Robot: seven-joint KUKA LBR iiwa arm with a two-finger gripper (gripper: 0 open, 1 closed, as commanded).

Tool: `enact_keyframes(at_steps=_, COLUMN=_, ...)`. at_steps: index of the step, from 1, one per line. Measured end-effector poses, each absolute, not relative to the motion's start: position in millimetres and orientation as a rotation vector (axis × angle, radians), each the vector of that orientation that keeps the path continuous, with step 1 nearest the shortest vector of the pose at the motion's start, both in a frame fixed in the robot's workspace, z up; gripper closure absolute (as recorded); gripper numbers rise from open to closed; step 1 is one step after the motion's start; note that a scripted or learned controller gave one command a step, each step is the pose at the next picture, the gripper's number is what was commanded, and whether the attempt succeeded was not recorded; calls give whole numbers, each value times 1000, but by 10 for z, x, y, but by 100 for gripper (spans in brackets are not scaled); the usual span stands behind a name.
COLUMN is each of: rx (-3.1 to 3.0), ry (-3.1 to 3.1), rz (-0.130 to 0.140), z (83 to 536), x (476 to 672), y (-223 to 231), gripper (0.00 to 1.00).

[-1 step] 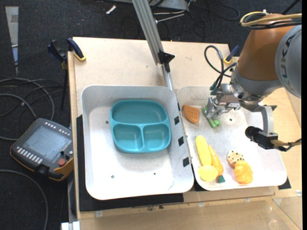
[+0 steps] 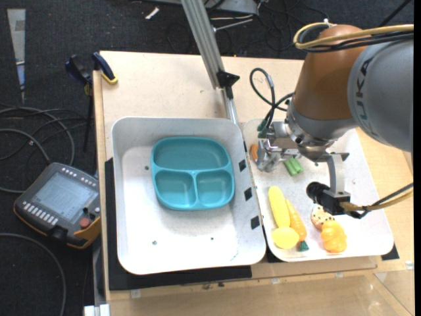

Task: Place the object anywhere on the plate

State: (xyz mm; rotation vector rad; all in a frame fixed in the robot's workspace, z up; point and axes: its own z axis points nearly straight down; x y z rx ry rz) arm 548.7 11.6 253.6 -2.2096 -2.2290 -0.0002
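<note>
Camera view: glossy teal three-compartment plate [image 2: 193, 172]; metal hand [image 2: 268, 155] over right bin [image 2: 368, 196].

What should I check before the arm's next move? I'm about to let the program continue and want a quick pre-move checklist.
1. Plate sits flat in the left bin, its compartments bare: ok.
2. Toy food in the right bin: corn, carrot, green piece, orange piece: ok.
3. Gripper low over the right bin's far left corner: ok.
4. Object held between its fingers: cannot tell.
5. Route to the plate crosses the rims between the bins: cannot tell whether it clears them.
</note>
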Motion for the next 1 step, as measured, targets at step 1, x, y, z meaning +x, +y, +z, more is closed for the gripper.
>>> enact_keyframes(at_steps=1, rx=-2210, ry=-2228, rz=1, z=2397, x=5408, y=712, gripper=100)
